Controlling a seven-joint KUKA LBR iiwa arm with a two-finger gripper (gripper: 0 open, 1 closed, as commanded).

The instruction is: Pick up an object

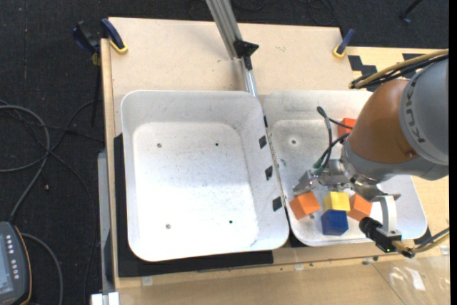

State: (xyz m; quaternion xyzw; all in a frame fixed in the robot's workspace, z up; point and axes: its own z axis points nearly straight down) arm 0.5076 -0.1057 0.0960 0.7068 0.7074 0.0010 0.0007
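Reaching in over the right bin (pixel 300 126), with the grey arm (pixel 407 128) covering much of its far side. Hand (pixel 330 186) low inside this bin, just above a cluster of blocks; cannot tell how far open, since wrist and cables hide it. Nothing seen held. Orange block (pixel 307 205) at the bin's near left part, yellow block (pixel 337 201) just beside it, blue block (pixel 334 223) in front of the yellow one, close to the near rim. Another orange block (pixel 361 206) next to the yellow. Left bin (pixel 143 118) beside, on the counter (pixel 178 57).
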